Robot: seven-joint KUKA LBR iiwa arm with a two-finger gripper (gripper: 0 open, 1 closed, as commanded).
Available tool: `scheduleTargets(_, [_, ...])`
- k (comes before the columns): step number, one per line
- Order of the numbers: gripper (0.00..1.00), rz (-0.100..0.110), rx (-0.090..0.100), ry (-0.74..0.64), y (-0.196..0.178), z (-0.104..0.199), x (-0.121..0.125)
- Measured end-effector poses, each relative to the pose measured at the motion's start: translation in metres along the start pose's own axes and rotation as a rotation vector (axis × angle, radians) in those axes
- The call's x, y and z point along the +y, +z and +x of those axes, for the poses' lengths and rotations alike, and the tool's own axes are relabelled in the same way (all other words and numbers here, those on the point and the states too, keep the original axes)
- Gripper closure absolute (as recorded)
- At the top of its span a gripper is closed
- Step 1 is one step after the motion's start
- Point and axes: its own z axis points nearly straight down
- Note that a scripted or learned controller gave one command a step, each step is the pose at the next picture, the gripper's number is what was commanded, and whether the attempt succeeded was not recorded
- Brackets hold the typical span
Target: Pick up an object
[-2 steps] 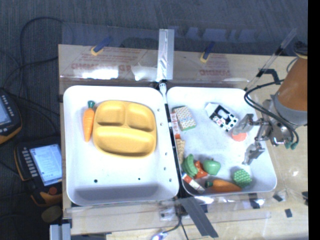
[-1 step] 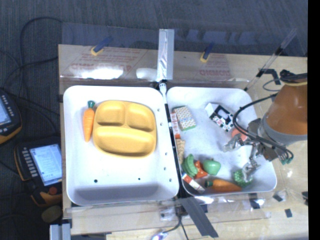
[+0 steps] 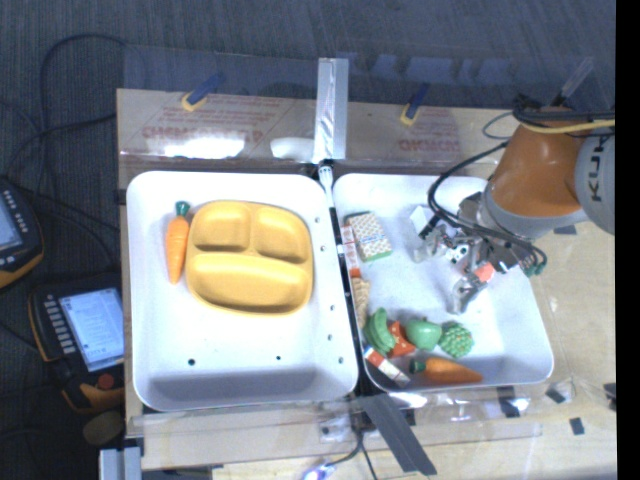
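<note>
The gripper hovers inside the right bin; finger state cannot be determined. The nearest candidate, a green toy vegetable, lies just below the gripper. It is judged light, rigid and smooth; grasp across its middle. Count: two carrots, one yellow tray, two bins.
</note>
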Motion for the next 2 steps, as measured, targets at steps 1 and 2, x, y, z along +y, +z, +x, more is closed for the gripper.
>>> scheduleTargets(1, [0.00, -0.001, 0.005, 0.070, -0.001, 0.077, -0.014])
scheduleTargets(2, [0.00, -0.001, -0.001, 0.093, 0.000, 0.014, 0.003])
